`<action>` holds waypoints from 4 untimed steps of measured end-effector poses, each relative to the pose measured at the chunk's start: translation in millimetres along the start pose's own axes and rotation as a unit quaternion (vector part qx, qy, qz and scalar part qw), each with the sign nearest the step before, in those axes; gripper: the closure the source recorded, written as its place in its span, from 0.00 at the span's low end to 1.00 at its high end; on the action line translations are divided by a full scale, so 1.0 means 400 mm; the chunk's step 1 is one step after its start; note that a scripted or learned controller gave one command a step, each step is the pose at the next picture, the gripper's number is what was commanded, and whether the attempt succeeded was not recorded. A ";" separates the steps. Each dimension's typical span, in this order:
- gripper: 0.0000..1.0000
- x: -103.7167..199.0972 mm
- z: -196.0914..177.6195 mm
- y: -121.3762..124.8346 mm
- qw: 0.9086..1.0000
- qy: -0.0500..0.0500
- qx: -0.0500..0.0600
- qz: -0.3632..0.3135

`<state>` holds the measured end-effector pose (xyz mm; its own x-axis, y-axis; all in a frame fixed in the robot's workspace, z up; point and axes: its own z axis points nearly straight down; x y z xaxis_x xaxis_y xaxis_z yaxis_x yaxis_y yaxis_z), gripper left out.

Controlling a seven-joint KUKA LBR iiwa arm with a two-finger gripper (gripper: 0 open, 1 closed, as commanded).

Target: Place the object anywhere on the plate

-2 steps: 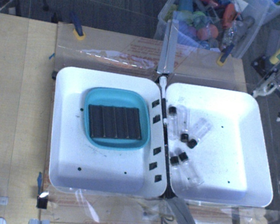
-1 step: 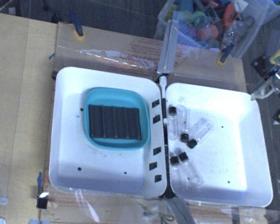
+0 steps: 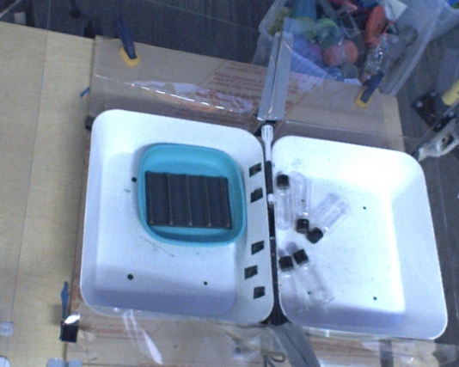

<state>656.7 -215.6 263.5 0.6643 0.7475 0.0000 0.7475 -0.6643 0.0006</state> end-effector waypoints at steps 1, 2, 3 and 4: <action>0.00 0.008 -0.228 0.017 1.000 0.000 0.000 -0.001; 1.00 0.011 -0.253 0.016 1.000 -0.001 -0.001 -0.002; 0.00 0.012 -0.252 0.016 1.000 -0.001 -0.001 -0.003; 1.00 0.014 -0.277 0.016 1.000 -0.002 -0.002 -0.004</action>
